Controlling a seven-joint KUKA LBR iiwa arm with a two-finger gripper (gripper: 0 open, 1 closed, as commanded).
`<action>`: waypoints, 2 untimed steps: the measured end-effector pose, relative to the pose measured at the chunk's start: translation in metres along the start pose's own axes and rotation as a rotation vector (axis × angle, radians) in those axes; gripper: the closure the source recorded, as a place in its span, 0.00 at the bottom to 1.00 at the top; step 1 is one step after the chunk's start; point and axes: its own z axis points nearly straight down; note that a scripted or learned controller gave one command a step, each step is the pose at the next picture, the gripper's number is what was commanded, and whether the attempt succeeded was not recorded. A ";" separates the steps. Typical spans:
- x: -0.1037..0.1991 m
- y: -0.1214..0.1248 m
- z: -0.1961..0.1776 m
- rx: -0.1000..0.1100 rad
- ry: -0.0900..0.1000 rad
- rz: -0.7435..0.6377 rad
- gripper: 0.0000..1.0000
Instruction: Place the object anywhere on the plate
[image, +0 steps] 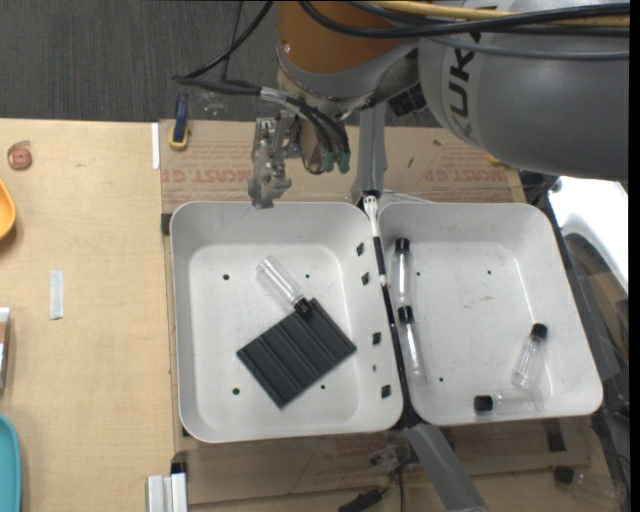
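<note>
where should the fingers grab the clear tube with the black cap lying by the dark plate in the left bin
Grip the clear plastic tube with the black cap mid-body, coming straight down, fingers across its narrow width. It lies flat and diagonal, its cap end touching the dark ridged rectangular plate, so stay toward the free upper-left end.

The light wooden bench (90, 300) is carrying two shallow white bins side by side, the left bin (200, 400) and the right bin (570, 330), both sitting on printed cardboard (220, 170) near its far edge.
</note>
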 end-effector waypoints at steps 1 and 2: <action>-0.006 -0.001 -0.011 -0.002 -0.003 -0.531 1.00; -0.046 -0.010 -0.011 -0.002 -0.003 -0.822 1.00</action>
